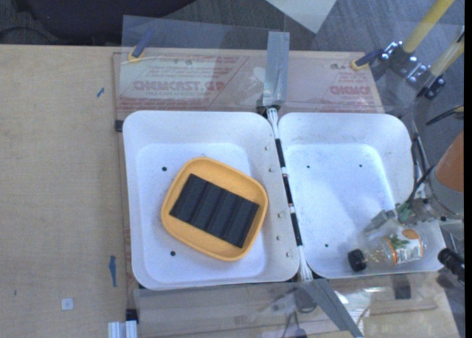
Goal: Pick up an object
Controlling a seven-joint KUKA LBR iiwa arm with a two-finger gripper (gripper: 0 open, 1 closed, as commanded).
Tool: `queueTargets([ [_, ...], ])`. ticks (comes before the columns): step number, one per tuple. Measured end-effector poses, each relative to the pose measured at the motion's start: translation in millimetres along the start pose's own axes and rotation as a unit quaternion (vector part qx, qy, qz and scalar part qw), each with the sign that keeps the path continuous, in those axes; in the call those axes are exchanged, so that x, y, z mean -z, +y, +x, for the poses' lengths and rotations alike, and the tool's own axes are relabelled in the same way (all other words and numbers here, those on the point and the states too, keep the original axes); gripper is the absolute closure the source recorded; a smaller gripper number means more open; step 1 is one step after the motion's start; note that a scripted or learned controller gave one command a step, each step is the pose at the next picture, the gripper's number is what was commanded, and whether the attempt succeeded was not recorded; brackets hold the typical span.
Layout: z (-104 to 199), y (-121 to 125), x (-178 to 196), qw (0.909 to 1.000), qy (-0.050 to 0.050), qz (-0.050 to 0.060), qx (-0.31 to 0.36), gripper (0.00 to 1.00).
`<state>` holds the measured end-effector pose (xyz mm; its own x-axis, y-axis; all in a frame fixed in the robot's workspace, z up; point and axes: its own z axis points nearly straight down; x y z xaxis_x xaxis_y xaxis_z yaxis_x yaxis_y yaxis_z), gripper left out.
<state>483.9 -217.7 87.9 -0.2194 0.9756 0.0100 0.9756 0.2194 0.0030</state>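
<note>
A small clear bottle (black cap, orange label) is seen lying on its side in the near right corner of the right bin. It is judged light, thin-walled and slippery; the labelled mid-body is favoured for grasping. The gripper sits just beyond it; finger state cannot be told.
</note>
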Motion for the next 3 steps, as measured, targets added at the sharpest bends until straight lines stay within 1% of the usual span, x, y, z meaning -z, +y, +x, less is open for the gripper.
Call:
queueTargets([
  [1,0,0,0,1.0,0.0,0.0,0.0,0.0],
  [2,-2,2,8,1.0,-0.004,-0.002,-0.001,1.0],
  [3,75,14,98,0.9999,-0.004,0.003,0.011,1.0],
])
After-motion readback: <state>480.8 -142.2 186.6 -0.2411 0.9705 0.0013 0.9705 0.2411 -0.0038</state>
